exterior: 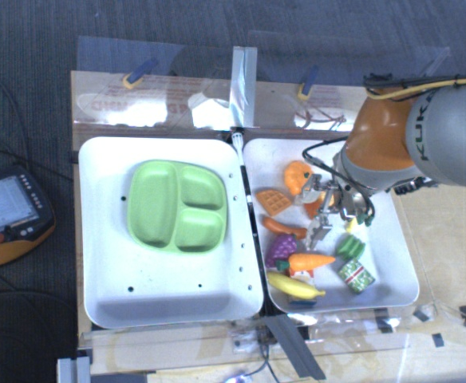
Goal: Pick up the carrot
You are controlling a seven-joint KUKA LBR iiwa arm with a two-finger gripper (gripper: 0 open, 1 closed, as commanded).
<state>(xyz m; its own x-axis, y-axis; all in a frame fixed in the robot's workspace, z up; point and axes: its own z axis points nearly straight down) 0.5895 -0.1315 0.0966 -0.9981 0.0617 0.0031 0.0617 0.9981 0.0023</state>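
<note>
The carrot [311,260] is an orange tapered toy lying flat in the right bin [400,254], its tip pointing right, between purple grapes [281,248] and a green vegetable [349,246]. My gripper [321,220] hangs over the middle of that bin, just above and slightly behind the carrot. Its metal tip ends a short way from the carrot's upper edge. The grey arm with its orange band [385,138] comes in from the right and hides part of the bin's back wall.
The right bin also holds an orange fruit [297,174], a waffle piece [274,202], a red-orange stick [285,227], a banana [294,286] and a green can [356,275], all close together. A green divided plate [177,206] lies in the left bin [105,294].
</note>
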